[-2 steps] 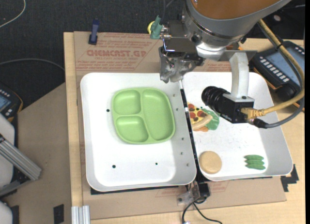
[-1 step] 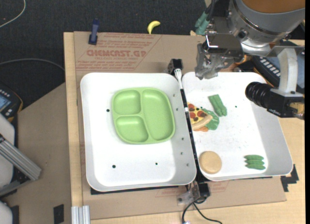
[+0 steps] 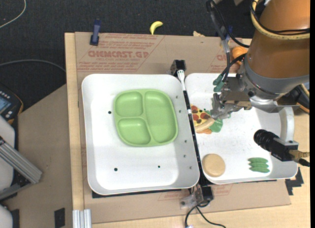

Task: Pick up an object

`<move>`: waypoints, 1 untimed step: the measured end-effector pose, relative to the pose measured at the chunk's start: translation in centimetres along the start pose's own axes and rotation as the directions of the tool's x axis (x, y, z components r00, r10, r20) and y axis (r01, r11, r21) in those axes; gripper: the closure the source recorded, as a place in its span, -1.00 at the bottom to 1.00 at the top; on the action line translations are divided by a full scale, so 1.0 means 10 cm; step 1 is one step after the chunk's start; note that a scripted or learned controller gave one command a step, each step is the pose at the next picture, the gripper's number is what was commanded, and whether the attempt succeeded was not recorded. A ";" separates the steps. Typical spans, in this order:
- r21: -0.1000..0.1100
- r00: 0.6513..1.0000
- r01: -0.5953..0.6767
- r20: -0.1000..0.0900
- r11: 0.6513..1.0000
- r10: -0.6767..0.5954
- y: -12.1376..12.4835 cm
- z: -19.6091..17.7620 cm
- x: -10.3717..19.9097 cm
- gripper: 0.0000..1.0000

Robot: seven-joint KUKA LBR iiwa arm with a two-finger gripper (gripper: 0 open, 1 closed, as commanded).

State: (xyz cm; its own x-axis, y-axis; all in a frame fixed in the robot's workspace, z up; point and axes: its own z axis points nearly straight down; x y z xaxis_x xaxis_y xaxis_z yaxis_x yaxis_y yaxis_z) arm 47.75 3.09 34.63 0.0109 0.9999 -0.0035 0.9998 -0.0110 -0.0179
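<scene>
Hovering low in the right bin (image 3: 275, 173), our gripper (image 3: 219, 115) is sitting just over the pizza slice (image 3: 202, 119) by the divider; its opening we cannot tell. We are judging the slice light, flat, stiff plastic, best pinched across its edges.

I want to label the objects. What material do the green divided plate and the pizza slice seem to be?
Green divided plate: probably moulded plastic, smooth with a soft sheen, uniform colour. Pizza slice: likely a plastic or rubber toy, with flat, bright painted toppings; the gripper partly hides it.
</scene>
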 end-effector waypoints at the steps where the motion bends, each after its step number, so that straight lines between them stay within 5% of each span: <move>1: -0.024 1.000 0.016 -0.005 1.000 -0.016 0.01 -0.52 0.50 1.00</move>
